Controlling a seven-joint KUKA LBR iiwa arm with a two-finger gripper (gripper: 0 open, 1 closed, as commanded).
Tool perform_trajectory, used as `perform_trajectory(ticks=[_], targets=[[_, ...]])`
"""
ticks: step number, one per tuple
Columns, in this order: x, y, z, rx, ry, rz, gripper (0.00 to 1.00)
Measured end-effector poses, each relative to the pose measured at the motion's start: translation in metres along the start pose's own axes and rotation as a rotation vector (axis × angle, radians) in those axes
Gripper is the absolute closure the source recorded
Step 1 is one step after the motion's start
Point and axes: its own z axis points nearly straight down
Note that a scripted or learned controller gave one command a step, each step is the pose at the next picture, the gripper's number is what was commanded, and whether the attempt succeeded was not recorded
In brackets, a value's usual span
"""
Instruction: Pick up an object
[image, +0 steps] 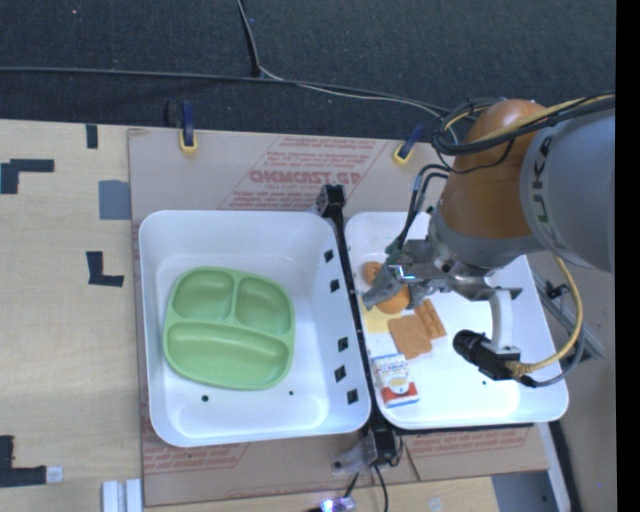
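My gripper (388, 284) hangs low over the left part of the right bin (520, 400), straight above a small orange item (397, 300) that it partly hides. A second orange piece (371, 271) peeks out just left of it. Under and in front of the gripper lie a pale yellow flat slice (377, 321) and a brown ridged wafer (414, 332). A small white carton with a red label (396, 379) rests nearer the bin's front. The grey arm with its orange band (490, 190) covers the back of this bin.
The left bin (160, 240) holds a green divided plate (230, 326). A black divider with clips (345, 300) runs between the bins. A black cable plug (480, 354) hangs from the arm over the right bin. Cables trail across the dark floor behind.
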Motion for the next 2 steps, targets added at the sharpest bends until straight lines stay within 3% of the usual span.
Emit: perform_trajectory(ticks=[2], targets=[[0.096, -0.011, 0.005, 0.000, -0.001, -0.001, 1.00]])
